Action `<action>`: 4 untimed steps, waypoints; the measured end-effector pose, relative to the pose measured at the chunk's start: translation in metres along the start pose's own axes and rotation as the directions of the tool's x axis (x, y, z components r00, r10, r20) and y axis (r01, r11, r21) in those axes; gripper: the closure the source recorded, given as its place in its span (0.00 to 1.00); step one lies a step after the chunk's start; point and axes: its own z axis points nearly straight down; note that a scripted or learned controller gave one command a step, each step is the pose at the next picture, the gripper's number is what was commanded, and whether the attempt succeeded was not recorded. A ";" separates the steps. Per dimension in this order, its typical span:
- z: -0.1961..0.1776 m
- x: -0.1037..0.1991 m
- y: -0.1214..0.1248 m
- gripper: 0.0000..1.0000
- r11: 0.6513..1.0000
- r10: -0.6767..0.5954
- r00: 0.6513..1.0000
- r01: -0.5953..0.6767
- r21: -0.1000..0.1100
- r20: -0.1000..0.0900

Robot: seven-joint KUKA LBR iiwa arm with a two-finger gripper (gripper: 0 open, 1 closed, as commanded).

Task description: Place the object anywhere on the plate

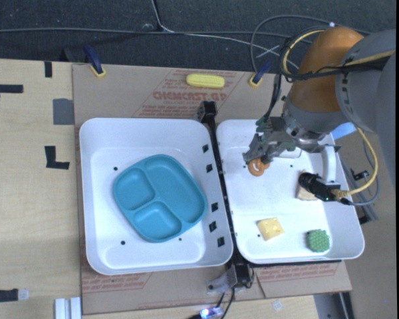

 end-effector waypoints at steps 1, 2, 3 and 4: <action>-0.013 0.056 -0.009 1.00 1.000 -0.002 1.000 0.002 -0.001 -0.001; -0.016 0.116 -0.006 1.00 1.000 -0.002 1.000 0.002 -0.001 0.000; -0.023 0.167 -0.017 1.00 1.000 -0.002 1.000 0.002 0.000 0.000; -0.011 0.186 -0.032 1.00 1.000 0.002 1.000 -0.002 0.002 0.002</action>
